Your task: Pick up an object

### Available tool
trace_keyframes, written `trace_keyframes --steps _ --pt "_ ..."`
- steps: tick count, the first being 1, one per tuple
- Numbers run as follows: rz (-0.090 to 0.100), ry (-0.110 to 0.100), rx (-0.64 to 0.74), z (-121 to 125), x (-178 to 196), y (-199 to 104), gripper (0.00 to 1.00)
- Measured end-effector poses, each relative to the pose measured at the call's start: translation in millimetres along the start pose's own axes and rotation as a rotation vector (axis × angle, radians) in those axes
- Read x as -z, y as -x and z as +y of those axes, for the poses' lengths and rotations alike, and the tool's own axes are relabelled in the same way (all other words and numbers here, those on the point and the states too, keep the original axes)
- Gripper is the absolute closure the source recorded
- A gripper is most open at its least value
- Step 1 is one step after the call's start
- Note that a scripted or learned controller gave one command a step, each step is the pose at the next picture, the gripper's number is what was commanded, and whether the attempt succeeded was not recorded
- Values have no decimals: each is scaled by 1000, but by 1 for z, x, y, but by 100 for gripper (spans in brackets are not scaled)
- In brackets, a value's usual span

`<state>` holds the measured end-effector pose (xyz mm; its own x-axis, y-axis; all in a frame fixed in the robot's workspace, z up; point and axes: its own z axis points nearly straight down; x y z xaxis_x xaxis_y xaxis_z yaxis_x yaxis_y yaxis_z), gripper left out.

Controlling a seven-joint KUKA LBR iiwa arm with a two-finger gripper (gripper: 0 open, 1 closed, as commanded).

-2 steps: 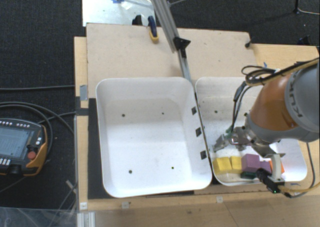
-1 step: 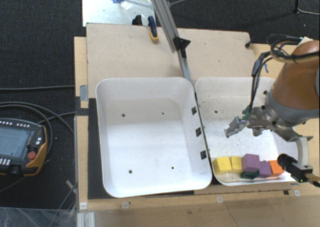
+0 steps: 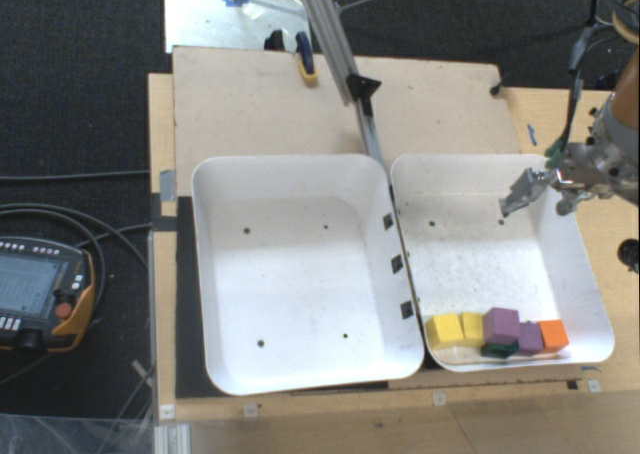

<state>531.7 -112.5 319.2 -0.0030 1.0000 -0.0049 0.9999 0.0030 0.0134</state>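
Observation:
Several small blocks lie bunched along the front edge of the right bin (image 3: 470, 242): two yellow blocks (image 3: 446, 330), a large purple block (image 3: 501, 322), a smaller purple one (image 3: 529, 338), a dark green block (image 3: 499, 349) and an orange block (image 3: 553, 334). My gripper (image 3: 541, 199) hangs over the bin's back right part, well above and behind the blocks. It is open, its two grey fingers (image 3: 518, 194) spread apart with nothing between them.
The left bin (image 3: 290, 262) sits beside the right one, with a row of black clips along the shared rim. A slanted metal pole (image 3: 330, 32) crosses the back board. A teach pendant (image 3: 35, 292) lies on the floor at far left.

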Motion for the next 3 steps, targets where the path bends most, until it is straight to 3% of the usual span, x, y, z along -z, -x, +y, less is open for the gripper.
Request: trace_keyframes --steps 1,2,3 --pt "2 -5 5 133 28 -5 0" --pt "1 -5 9 131 39 -4 100" --pt "2 -8 -3 121 49 19 100"
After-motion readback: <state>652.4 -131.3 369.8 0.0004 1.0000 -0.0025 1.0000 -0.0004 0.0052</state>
